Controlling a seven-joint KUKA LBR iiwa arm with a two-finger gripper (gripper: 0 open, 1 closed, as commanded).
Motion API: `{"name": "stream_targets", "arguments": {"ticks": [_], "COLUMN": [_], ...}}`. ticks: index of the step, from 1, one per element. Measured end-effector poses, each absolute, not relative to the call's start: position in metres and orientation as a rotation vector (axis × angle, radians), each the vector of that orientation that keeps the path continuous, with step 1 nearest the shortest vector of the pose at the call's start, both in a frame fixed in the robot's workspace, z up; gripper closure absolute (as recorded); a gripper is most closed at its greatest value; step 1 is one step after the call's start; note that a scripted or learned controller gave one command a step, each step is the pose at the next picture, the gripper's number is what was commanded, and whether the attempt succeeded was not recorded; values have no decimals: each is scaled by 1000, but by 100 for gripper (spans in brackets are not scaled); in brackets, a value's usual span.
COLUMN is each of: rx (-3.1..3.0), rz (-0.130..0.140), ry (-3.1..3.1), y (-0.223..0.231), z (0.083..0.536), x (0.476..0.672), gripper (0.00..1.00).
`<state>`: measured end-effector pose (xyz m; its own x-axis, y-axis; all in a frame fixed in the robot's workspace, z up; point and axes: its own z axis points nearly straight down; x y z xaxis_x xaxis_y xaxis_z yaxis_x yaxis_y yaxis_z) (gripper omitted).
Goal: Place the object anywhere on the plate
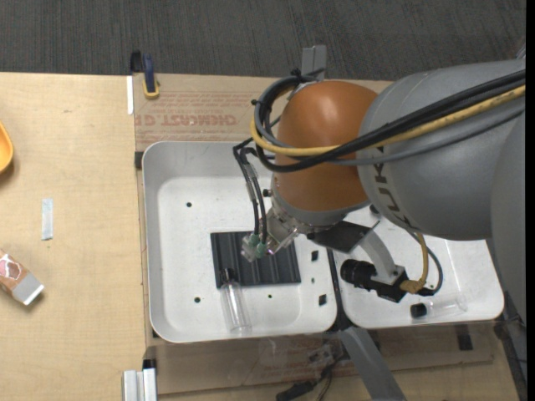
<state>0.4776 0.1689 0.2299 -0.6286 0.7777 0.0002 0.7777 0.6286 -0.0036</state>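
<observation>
Over the left bin (167, 224), your jaws (255, 247) hung low above the upper edge of a black ribbed plate (267, 266). They were largely hidden beneath the wrist, and you could not tell whether they were released or clenched. A small greenish, clear piece showed at their tip, too blurred to name. The plate lay flat near the middle of the left bin's floor. A clear plastic tube (234, 305) lay on the bin floor at the plate's lower left corner, its top end just touching that corner, the rest running down toward the bin's near wall. In the right bin (468, 307) a second clear object (439, 308) rested near the front wall. Above all this, your arm's orange band (322, 149) and grey link (451, 149) covered much of both bins. On the wooden surface (67, 182) to the left sat a small pale strip (47, 220) and a wrapped item (17, 278).
</observation>
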Motion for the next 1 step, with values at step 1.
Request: {"name": "stream_targets", "arguments": {"ticks": [1], "rx": [-1342], "rz": [2], "ry": [-2841], "y": [124], "z": [256], "x": [478], "gripper": [100]}}
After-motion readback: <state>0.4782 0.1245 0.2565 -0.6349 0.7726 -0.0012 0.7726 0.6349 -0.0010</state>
